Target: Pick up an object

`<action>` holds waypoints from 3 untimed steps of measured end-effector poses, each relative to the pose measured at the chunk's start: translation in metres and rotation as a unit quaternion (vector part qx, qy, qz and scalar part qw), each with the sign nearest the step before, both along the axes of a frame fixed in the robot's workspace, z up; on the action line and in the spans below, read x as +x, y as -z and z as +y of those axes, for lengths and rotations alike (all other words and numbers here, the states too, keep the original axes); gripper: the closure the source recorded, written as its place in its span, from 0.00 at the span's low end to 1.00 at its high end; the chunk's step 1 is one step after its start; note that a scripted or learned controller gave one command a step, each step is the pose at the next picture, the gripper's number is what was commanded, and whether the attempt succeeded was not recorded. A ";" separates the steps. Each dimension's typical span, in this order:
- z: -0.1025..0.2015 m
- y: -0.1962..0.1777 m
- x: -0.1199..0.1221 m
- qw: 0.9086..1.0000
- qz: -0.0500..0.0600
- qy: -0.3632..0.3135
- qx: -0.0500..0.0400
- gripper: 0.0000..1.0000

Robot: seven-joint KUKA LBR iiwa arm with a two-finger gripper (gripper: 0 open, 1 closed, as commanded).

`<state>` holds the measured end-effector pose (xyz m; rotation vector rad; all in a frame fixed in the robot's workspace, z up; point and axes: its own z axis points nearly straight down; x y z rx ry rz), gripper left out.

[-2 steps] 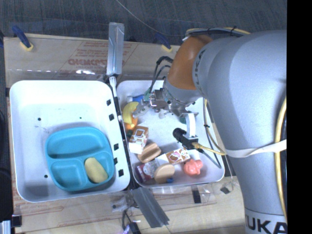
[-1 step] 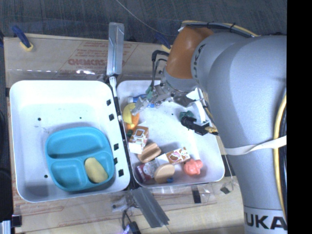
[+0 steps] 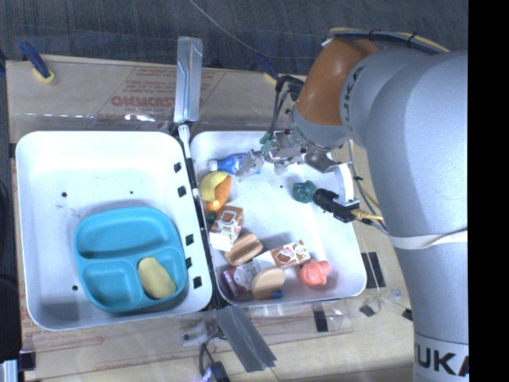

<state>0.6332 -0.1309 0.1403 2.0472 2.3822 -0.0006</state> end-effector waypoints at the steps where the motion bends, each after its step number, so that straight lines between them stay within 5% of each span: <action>1: 0.001 0.006 0.023 1.000 0.000 0.018 0.000 0.00; 2: 0.030 0.019 0.024 0.999 0.001 -0.049 0.001 0.00; 3: 0.025 0.046 0.015 0.998 -0.001 -0.064 0.001 0.00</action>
